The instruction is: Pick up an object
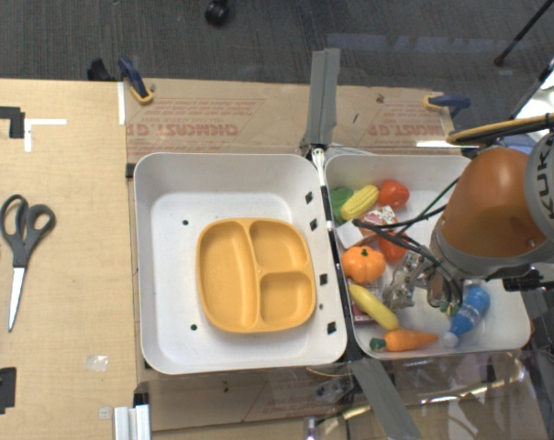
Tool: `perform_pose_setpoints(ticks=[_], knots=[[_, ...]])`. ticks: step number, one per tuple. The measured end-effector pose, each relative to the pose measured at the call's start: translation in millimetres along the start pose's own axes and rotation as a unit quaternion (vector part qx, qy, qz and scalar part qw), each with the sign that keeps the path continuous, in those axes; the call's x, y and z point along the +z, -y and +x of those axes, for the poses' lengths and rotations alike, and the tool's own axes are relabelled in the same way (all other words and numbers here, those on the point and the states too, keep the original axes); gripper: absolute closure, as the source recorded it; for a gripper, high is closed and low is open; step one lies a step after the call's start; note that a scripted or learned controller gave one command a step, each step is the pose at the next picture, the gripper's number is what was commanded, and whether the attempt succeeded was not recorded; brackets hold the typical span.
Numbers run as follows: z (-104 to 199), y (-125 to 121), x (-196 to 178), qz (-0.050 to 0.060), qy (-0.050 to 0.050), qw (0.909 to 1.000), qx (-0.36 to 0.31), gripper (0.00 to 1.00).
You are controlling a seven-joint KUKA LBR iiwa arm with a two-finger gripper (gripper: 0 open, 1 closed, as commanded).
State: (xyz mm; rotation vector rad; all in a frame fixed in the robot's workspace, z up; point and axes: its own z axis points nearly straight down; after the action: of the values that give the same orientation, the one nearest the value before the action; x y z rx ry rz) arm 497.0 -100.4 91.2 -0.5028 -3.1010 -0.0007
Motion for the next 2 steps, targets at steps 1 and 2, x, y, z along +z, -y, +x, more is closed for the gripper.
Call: perform_pose_setpoints(ticks=[1, 2], knots=[[-12, 75, -131, 0.0, 0.002, 0.9995, -0.031, 1.0], [-15, 94, -1, 0.0, 0.002, 0.9872, -0.159, 1.0]])
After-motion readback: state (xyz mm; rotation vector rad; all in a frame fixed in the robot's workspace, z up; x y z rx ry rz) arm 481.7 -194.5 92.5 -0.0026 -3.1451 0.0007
